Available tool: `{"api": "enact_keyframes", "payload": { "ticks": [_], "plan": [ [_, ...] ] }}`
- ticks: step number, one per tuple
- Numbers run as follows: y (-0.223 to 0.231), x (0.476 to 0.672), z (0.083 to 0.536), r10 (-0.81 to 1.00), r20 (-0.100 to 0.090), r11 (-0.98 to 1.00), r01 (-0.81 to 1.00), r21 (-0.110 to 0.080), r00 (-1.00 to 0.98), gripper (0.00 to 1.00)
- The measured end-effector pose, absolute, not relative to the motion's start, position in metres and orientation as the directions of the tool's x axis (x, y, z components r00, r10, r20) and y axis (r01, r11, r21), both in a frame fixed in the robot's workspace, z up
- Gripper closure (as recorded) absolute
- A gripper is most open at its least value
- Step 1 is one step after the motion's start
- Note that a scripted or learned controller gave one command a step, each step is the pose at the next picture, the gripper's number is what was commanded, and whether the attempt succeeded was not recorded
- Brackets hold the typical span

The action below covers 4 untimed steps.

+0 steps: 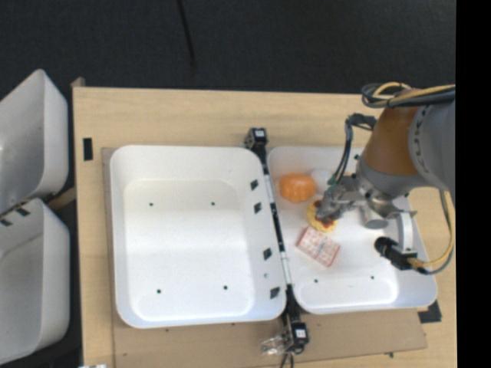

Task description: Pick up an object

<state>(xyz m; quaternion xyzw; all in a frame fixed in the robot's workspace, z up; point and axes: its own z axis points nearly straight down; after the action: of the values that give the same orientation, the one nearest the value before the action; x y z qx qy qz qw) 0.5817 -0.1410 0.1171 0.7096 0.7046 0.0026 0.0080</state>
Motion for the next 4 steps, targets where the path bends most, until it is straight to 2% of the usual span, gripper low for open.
{"api": "enact_keyframes", "payload": {
  "ticks": [1,2,3,4],
  "plan": [
    [-0.025,0.589,0.222,1.0,0.002,0.012,1.0,0.011,-0.012,1.0],
    [0.002,0.548,0.36,1.0,0.001,0.006,1.0,0.01,-0.006,1.0],
    [-0.013,0.517,0.463,1.0,-0.001,0.003,1.0,0.011,-0.003,1.0],
    [-0.098,0.488,0.51,1.0,-0.003,-0.005,1.0,0.008,0.005,1.0]
  ]
}}
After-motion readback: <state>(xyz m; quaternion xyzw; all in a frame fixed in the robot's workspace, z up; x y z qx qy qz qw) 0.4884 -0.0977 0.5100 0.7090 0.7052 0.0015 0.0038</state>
